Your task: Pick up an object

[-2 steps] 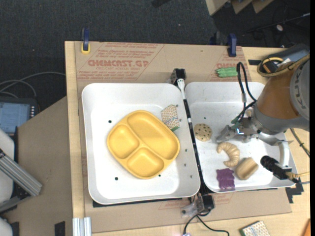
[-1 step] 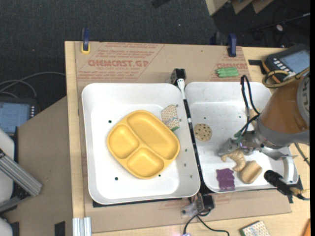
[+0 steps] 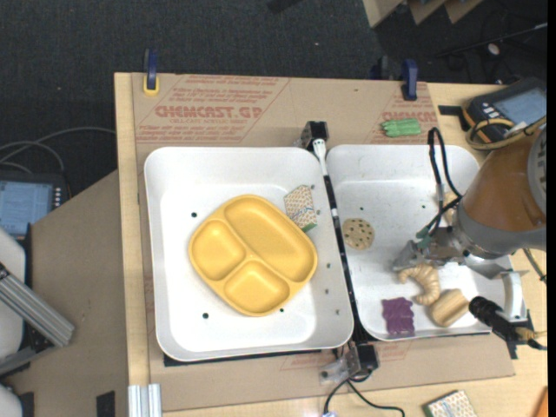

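Yellow tray [image 3: 252, 254], speckled tan cookie [image 3: 357, 232], purple block [image 3: 399, 315].

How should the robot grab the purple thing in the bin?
The purple block lies flat near the right bin's front wall, with free floor on its left and right. Probably best to come straight down and pinch its two long sides, since the wall crowds its front end.

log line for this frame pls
stage: reach | end effector: low in right bin, over tan croissant-shaped piece | grasp: unconfirmed | nearby: purple block, cookie | left bin: yellow divided plate
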Tool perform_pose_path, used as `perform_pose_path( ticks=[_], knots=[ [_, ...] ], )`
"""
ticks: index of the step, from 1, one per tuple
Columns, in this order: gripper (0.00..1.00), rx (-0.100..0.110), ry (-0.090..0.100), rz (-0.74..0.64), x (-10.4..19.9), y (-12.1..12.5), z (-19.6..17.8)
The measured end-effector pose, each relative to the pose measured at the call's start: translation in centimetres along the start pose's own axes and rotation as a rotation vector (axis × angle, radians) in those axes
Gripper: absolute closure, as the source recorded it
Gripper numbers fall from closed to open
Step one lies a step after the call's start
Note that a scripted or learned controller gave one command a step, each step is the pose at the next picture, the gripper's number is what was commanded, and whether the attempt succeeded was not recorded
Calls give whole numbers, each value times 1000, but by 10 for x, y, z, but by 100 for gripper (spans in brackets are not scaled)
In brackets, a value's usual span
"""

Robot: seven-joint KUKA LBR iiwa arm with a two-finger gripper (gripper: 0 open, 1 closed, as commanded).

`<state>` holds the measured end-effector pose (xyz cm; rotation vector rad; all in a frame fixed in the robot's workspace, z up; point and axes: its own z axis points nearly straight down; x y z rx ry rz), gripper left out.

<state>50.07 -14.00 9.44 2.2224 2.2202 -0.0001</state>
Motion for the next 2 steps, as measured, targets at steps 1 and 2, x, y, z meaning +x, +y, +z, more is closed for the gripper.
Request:
perform_pose_path(
  ticks=[1, 2],
  knots=[
    [100, -3, 0, -6, 46, 30, 7],
    [100, -11, 0, -9, 121, 66, -96]
  ],
)
